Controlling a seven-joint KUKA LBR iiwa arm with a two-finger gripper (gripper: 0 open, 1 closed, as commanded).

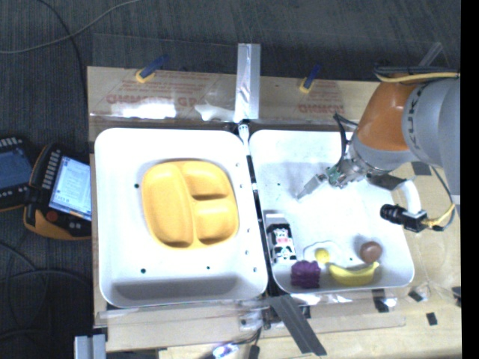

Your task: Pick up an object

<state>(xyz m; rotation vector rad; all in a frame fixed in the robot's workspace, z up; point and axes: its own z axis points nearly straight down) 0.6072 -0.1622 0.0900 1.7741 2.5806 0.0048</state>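
Observation:
The right bin holds several small things along its near side: a black-and-white carton, a purple lump, a toy fried egg, a banana and a brown ball. My gripper hangs over the middle of this bin, slanting down to the left from the orange-banded wrist. It sits well behind the objects, apart from all of them. Nothing shows at its tip.
The left bin holds a yellow divided tray. A black fitting with a cable hangs off the arm over the right bin's right rim. A handheld pendant lies on the floor at the left.

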